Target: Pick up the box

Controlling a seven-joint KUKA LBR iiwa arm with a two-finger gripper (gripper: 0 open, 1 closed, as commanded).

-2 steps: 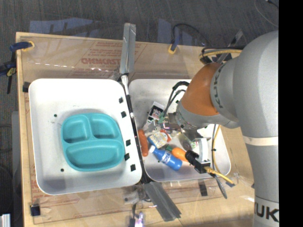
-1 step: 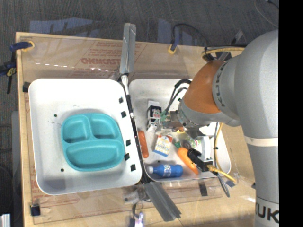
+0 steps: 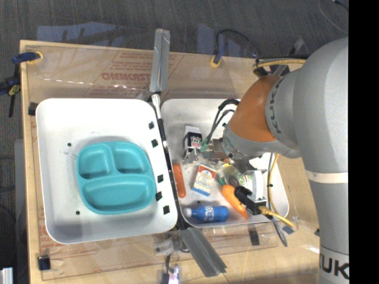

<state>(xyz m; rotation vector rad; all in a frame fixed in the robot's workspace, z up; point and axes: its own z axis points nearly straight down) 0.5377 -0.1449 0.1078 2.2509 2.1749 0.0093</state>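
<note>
Box (image 3: 203, 180) sits flat in the right bin (image 3: 177, 114), between a carrot (image 3: 179, 179) and an orange toy (image 3: 234, 199) (blue bottle (image 3: 208, 213) just below). Gripper's (image 3: 208, 149) grip state: can't tell.

Two white bins sit side by side on the counter (image 3: 89, 64). The left bin (image 3: 53, 158) holds a blue tray (image 3: 113, 177) with three parts. The grey arm (image 3: 308, 99) reaches down into the right bin (image 3: 177, 114). Near its tip lie a small box (image 3: 203, 180), an orange carrot (image 3: 234, 199), a blue bottle (image 3: 208, 213) by the front wall and an orange stick (image 3: 179, 179) by the left wall
</note>
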